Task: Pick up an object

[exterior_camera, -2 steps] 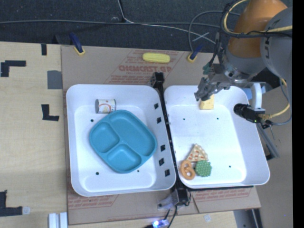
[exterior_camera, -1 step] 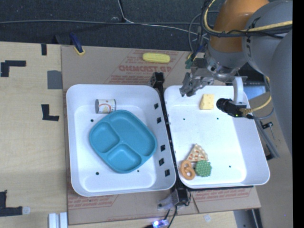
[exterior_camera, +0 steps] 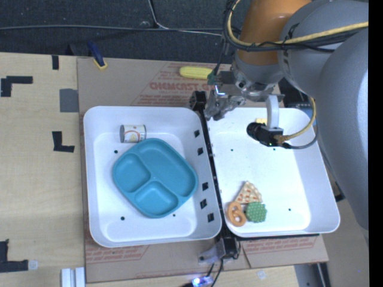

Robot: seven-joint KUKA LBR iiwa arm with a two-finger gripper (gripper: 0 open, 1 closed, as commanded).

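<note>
My gripper (exterior_camera: 216, 104) hangs over the far end of the divider between the two bins, under the orange wrist band. In the left bin (exterior_camera: 96, 160) lies a blue divided plate (exterior_camera: 154, 177), with a small can (exterior_camera: 133, 133) on its side just beyond it. At the near left corner of the right bin (exterior_camera: 299, 178) sit a tan wedge-shaped toy (exterior_camera: 249, 193), a brown pretzel-like ring (exterior_camera: 236, 214) and a small green piece (exterior_camera: 256, 211), close together. The gripper is well away from all of these objects.
A black part with a cable (exterior_camera: 266, 133), attached to the arm, hangs over the far part of the right bin. A yellow object (exterior_camera: 194, 72) lies on the cardboard behind the bins. The arm's bulk covers the upper right.
</note>
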